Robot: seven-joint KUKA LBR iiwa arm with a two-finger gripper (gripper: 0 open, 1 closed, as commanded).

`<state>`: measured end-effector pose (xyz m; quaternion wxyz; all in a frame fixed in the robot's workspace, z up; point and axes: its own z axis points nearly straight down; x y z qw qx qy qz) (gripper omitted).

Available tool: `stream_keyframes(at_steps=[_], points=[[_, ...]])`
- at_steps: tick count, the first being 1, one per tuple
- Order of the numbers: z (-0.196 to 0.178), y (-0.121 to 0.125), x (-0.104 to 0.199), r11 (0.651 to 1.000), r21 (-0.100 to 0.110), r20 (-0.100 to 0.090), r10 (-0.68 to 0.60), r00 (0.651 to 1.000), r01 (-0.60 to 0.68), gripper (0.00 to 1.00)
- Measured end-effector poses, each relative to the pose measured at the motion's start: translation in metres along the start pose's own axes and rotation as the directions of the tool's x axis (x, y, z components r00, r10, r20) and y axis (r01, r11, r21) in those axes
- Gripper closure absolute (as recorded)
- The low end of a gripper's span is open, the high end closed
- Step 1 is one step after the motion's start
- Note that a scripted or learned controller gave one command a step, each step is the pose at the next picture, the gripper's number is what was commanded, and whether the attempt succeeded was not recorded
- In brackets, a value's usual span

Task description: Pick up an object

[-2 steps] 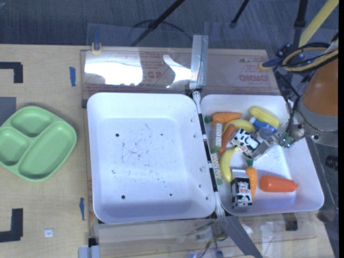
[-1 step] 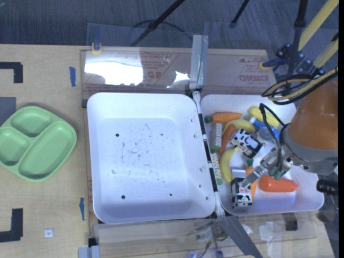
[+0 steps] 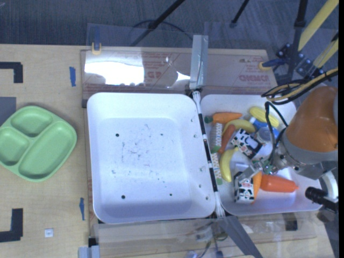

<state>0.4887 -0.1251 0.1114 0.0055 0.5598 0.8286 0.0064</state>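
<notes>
Toys [image 3: 244, 149] filled the right bin [image 3: 301, 207], heaped mainly along its left and far sides. Among them lay an orange carrot [image 3: 275, 184] near the bin's near edge, a small black-and-white spotted cow figure [image 3: 244, 190] just to the left of the carrot and touching it, a second spotted piece [image 3: 243, 142] nearer the middle, a curved yellow banana [image 3: 227, 164] by the left wall, another yellow banana [image 3: 260, 115] toward the far edge, and an orange piece [image 3: 226, 117] at the far left corner. Something blue and white [image 3: 265, 134] sat between the far banana and the spotted piece.

Reaching in from the right, the grey arm with its orange band [image 3: 317, 123] hung over the right side of that bin. Its gripper [image 3: 263, 168] sat low among the toys, just above the carrot's thick end and beside the cow figure. Whether its fingers were spread or pinching anything could not be told, since the clutter and the wrist hid them.

To the left, the other white bin [image 3: 145, 155] carried only faint scuff marks and a few dark dots on its floor. A green divided plate [image 3: 35, 142] rested on the wooden bench [image 3: 48, 208] near its left edge, well apart from both bins. Blue tape strips [image 3: 72, 76] marked the bench between plate and bin.
</notes>
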Motion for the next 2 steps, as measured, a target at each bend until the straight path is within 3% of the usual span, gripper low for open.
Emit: stream_keyframes(at_steps=[1,2], points=[[-0.013,0.003,-0.002,1.0,-0.009,0.004,0.002,1.0,-0.002,1.0],[-0.071,0.098,0.023,0.982,0.017,0.002,0.19,0.982,-0.19,1.0]])
